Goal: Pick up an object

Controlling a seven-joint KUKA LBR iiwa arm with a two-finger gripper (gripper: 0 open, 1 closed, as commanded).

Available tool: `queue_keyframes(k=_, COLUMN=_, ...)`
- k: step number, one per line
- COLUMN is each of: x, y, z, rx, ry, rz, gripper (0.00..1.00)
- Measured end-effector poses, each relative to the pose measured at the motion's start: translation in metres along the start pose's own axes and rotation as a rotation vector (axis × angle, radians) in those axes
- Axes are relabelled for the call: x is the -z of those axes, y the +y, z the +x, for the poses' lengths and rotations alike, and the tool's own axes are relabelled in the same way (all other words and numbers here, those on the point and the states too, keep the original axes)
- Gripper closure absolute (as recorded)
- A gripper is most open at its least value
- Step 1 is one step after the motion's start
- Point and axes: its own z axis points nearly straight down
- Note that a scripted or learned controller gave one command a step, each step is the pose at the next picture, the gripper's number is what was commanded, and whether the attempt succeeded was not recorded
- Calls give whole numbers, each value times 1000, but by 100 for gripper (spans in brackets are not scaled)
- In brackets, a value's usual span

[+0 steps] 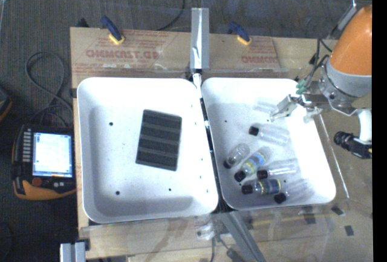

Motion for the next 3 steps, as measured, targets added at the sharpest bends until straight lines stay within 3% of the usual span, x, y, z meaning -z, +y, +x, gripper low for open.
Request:
queue_keyframes(k=1, x=-101, y=19, z=-30, rx=50, ry=-2, rz=-3, gripper=0)
queue_keyframes(k=2, x=-84, y=25, z=-49, rx=94, ry=-1, rz=-2, gripper=0)
queue_keyframes(k=3, x=-133, y=40, z=-16, rx=106, ry=-8, rz=-12, gripper=0)
